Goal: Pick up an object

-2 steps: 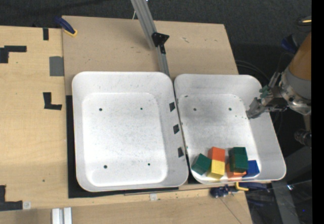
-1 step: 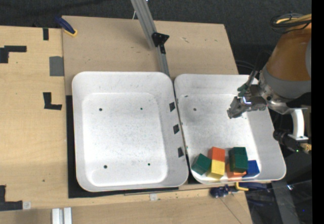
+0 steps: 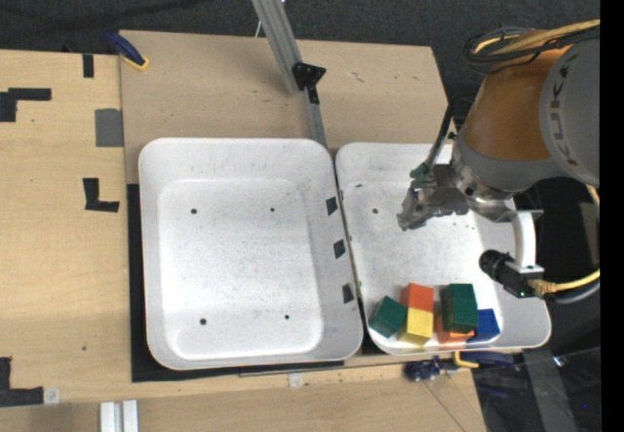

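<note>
The gripper (image 3: 414,211) hangs over the right bin (image 3: 390,176), near the middle of that bin. It is too small and dark here to tell how it is set, and nothing can be seen in it.

The blocks (image 3: 434,313) sit in a tight bunch at the near edge of the right bin, touching each other: green, orange, yellow, dark green and blue. The bunch runs along that edge, side to side.

The blocks lie toward the near edge from the gripper, well apart from it. The arm likely has to go that way and then down.
</note>
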Tool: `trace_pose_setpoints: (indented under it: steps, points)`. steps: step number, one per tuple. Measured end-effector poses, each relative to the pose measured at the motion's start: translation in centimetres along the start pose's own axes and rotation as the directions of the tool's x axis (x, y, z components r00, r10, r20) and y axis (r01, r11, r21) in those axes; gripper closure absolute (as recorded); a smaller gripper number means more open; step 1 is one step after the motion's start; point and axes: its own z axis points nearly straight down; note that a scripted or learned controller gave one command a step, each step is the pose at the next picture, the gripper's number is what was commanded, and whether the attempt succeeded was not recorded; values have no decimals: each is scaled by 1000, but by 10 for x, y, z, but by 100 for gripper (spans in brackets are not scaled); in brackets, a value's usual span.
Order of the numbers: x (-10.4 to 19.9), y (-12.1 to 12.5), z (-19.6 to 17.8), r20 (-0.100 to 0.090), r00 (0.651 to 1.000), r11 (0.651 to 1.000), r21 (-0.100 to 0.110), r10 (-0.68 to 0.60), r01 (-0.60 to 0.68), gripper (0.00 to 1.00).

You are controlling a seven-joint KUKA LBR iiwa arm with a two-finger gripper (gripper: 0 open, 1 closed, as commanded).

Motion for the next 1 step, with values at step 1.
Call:
trace_pose_setpoints:
  steps: [1]
  points:
    - [53,-6,11,0,1000,1000,1,1,-1,100]
